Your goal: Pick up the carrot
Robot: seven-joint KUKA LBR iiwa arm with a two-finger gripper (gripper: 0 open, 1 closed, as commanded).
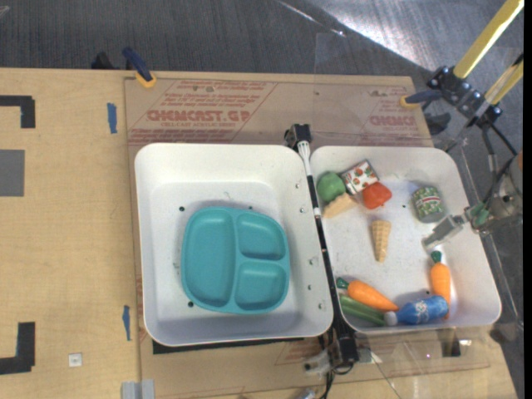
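Brown board covers the bench point(66, 223), with black marks along its left edge and bits of blue tape point(111, 117) near them. A sheet of printed cardboard point(208, 110) lies under the two bins.

My left bin point(154, 181) holds a teal plate point(234, 258) with three compartments, lying flat near the middle of the bin floor. A black strip point(313, 202) runs between the two bins where their walls meet.

My right bin point(465, 181) carries all the small things. At its far left corner a green lump point(330, 184) sits against a small red-and-white box point(360, 175), and a red ball-like piece point(376, 194) touches that box on its near side. An ice-cream cone point(380, 238) lies alone towards the middle, point towards the near wall. Along the near wall the first carrot point(370, 293) lies slantwise, leaves to the left, resting over a dark green vegetable point(359, 308). Just right of them lies a blue bottle point(422, 309) on its side. Further back a green-and-grey can point(426, 204) stands apart from the rest.

The second carrot point(440, 279) lies near the right wall, leaves pointing away from the near wall, its orange tip just above the bottle. My gripper point(445, 232) hangs just beyond those leaves, apart from them, with nothing in it that I can see. Whether it is open or closed I cannot tell. Yellow bars point(492, 30) cross the far right corner.
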